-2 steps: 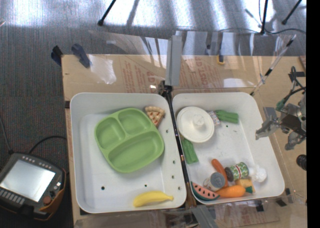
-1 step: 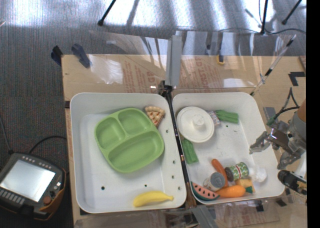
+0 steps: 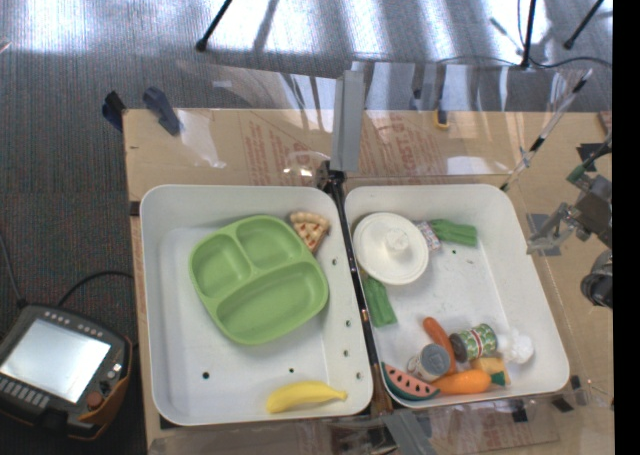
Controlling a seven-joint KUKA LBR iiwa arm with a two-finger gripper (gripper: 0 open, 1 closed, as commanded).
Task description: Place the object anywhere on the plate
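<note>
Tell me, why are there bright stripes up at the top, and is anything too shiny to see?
In the camera view, sunlight falls in bright stripes on the carpet beyond the bench; the clear screen behind the bins shows pale glare; the green plate and banana are evenly lit and sharp, while the small toys in the right bin corner look slightly soft.

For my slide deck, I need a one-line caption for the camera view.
Green divided plate in the left bin beside a banana; toy foods crowd the right bin.

1 fixed camera looks down at a slant on both bins (image 3: 160,243), the bench (image 3: 240,148) and floor beyond.
</note>
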